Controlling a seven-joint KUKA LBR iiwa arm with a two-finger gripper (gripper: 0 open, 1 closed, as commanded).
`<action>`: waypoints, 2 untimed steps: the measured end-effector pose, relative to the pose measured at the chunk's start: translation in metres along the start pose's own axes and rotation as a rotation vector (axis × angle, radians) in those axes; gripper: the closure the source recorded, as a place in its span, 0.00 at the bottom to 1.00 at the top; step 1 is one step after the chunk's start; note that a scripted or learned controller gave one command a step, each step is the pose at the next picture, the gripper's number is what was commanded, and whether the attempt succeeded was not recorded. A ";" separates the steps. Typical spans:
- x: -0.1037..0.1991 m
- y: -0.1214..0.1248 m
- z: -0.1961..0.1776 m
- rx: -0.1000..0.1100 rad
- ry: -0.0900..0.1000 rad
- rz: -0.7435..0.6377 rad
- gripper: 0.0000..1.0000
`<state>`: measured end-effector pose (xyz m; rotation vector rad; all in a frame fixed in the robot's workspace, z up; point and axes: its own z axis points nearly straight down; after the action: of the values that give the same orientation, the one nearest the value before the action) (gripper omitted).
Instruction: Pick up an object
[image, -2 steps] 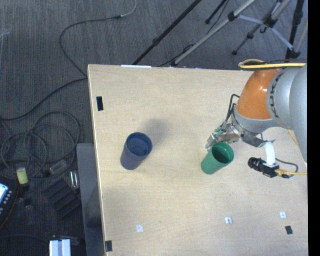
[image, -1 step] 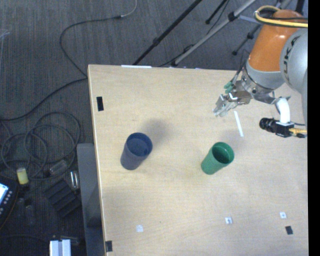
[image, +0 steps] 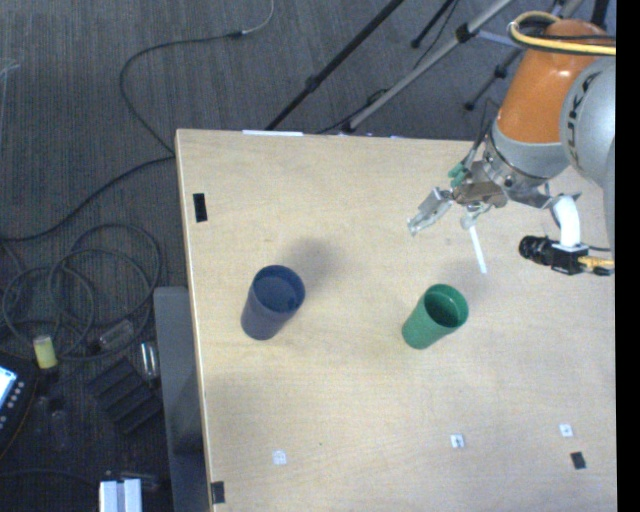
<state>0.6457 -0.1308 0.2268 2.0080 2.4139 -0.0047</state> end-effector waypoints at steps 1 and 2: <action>0.034 -0.015 0.039 0.000 0.003 -0.197 0.00; 0.005 -0.056 0.118 0.000 0.004 -0.272 0.00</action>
<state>0.5901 -0.1364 0.1084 1.6633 2.6670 -0.0014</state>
